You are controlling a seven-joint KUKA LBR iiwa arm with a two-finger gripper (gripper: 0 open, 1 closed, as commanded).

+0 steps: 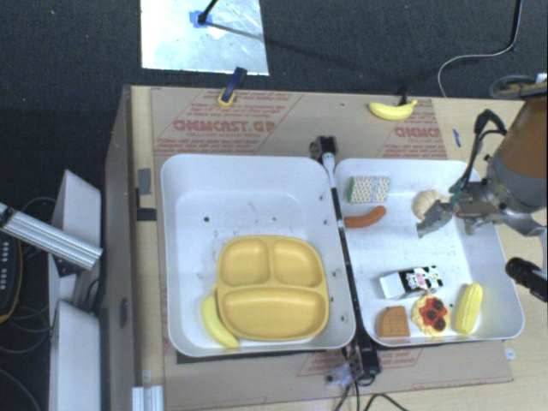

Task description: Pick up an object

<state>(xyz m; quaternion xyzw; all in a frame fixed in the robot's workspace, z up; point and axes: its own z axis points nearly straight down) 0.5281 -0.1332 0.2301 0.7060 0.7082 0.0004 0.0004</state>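
In the left white bin (184,229) a yellow three-compartment plastic tray (272,287) is seen, with a yellow toy banana (217,322) lying against its lower left edge. In the right white bin (497,255) are found a patterned small box (368,188), a reddish toy sausage (365,218), a black-and-white carton (413,281), a brown waffle piece (393,321), a round toy pizza (431,312) and a yellow corn cob (467,306). The grey gripper (435,217) is held low over this bin's upper right, just beside a pale round bun-like object (425,200); whether it is released or clenched cannot be told.

Two white bins (184,255) sitting side by side. Bananas showing up twice: one (217,322) in left bin, one (391,109) on far bench. One yellow divided plate (272,287), one sausage (365,218), one corn cob (467,307).
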